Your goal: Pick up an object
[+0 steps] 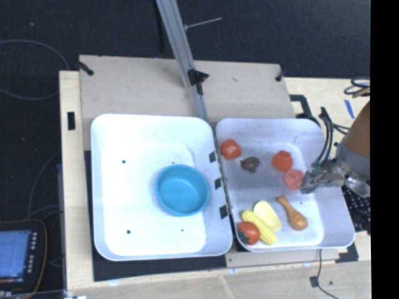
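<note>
The right bin [330, 229] holds several small objects: a red ball-like piece [230, 149], a brown lump [250, 164], a red cup-like piece [282, 161], a pink-red piece [293, 179], an orange-brown pin shape [293, 213], yellow corn-like pieces [263, 220] and a red tomato [248, 232]. My gripper [310, 183] reaches in from the right and sits low at the right side of the bin, right next to the pink-red piece. Nothing is seen lifted between its fingers.
The left bin [118, 142] holds a blue bowl [182, 189]. A grey metal bar [177, 36] slants down from the top to the gap between the bins. Cables lie at the right edge of the bench.
</note>
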Action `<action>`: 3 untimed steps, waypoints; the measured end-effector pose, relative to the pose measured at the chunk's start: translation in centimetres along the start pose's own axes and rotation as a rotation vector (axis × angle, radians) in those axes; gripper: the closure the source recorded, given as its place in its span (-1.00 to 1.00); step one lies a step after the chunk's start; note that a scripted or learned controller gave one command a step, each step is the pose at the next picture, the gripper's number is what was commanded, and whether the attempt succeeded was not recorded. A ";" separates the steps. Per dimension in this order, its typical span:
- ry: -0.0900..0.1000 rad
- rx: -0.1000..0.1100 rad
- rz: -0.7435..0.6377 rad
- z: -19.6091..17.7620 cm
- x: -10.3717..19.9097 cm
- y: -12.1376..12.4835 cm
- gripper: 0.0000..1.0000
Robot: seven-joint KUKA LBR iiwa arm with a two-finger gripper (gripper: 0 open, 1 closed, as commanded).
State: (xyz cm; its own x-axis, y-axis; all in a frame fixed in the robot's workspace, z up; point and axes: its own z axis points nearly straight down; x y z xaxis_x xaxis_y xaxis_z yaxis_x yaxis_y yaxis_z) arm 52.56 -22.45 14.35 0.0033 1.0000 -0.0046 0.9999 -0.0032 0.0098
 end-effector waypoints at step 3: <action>0.006 0.012 -0.011 -10.7 4.5 3.2 1.00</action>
State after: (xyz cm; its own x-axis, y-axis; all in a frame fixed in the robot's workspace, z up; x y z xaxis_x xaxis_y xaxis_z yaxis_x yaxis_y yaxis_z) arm 55.63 -17.87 25.06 -0.0077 1.0000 0.0013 1.0000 0.0077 -0.0024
